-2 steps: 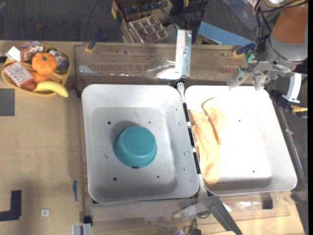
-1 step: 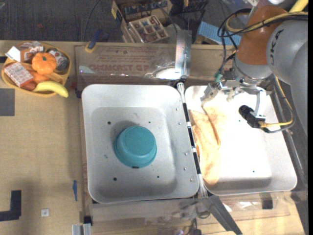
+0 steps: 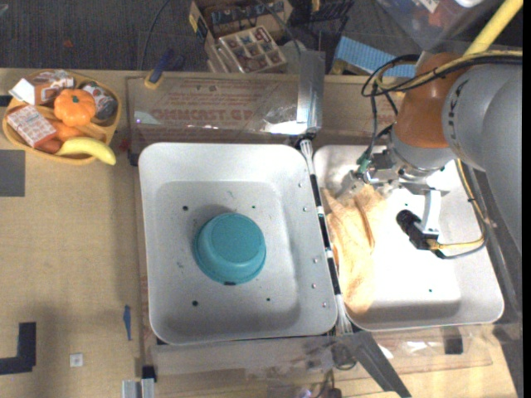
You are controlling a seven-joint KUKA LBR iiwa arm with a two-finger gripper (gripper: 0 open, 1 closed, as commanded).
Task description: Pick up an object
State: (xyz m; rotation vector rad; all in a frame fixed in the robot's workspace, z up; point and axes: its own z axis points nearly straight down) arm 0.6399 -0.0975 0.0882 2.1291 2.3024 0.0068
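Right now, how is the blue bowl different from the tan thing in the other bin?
The blue bowl is round and stiff; the tan cloth is long, floppy and crumpled. The bowl sits mid-bin in the left bin, far from the gripper; the cloth hugs the right bin's left side, near the gripper. Both lie in white bins.

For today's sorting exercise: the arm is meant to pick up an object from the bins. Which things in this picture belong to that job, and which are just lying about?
Part of the job:
- gripper, low over the right bin
- tan cloth in the right bin
- teal bowl, upside down in the left bin

Just lying about:
- basket of toy food with a banana, at the far left
- cardboard box behind the bins
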